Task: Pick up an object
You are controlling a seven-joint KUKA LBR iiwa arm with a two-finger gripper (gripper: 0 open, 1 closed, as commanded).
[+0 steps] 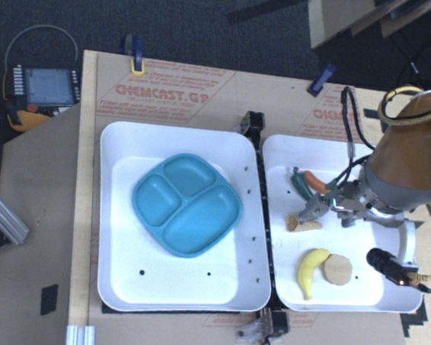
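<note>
Camera view from above: two white bins side by side on a cardboard-covered bench. Left bin [113, 195] bearing a blue divided plate [187, 203], lying flat near its middle. Right bin [363, 298] with the arm [413, 150] reaching in from the right, orange band above the wrist. Gripper [312, 211] low over the bin's upper-left part, fingers pointing left; whether spread or closed, cannot tell, and nothing seen clearly between them. Just beside the fingertips, a small tan piece [302, 224] on the bin floor, touching or nearly so. Above the gripper, an orange and teal object [306, 181], close by. Lower in the same bin, apart from the gripper, a yellow banana [310, 270] lying curved, and just beside it on the right a round tan object [337, 269], the two touching or nearly so.
</note>
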